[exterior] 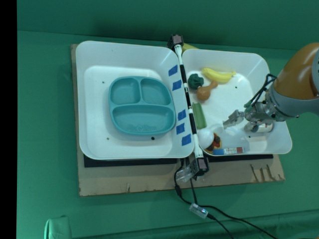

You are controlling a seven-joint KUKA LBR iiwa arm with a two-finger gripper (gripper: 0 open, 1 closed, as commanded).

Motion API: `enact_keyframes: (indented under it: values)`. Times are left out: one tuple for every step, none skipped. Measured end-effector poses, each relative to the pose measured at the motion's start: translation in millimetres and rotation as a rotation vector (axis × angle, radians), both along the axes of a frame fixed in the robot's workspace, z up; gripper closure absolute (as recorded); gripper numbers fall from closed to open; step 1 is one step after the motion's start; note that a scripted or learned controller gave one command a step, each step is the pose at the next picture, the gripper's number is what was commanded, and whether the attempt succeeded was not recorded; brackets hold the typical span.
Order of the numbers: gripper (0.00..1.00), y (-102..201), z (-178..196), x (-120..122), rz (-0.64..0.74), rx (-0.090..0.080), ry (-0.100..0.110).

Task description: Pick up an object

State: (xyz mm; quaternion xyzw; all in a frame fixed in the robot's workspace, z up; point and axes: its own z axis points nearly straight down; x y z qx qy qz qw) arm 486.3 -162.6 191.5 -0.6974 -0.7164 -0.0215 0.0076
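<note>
The right bin (259, 66) holds several small objects. A yellow banana (218, 74) lies at its far side, with a dark green broccoli (195, 80) and an orange pear-shaped piece (205, 91) beside it. A green cucumber (199, 115) lies along the left wall. In the near left corner sit a white round object (205, 137), a small dark and orange toy (216, 143) and a thin white stick (233, 151). My gripper (243, 124) hangs low over the bin's right middle, open, with only white floor between its fingers. It is right of the cucumber and apart from every object.
The left bin (94, 59) holds a teal divided plate (141, 106). A divider with blue tape tabs (180, 98) separates the bins. Cables (199, 210) trail off the bench's front edge. The arm's orange band (301, 71) hangs over the right bin's right rim.
</note>
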Motion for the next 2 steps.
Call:
enact_keyframes:
  values:
    - [0.0,62,-3,-9,-0.033,-0.051,-0.012]
    - [0.0,8,-2,-10,-0.02,-0.027,-0.004]
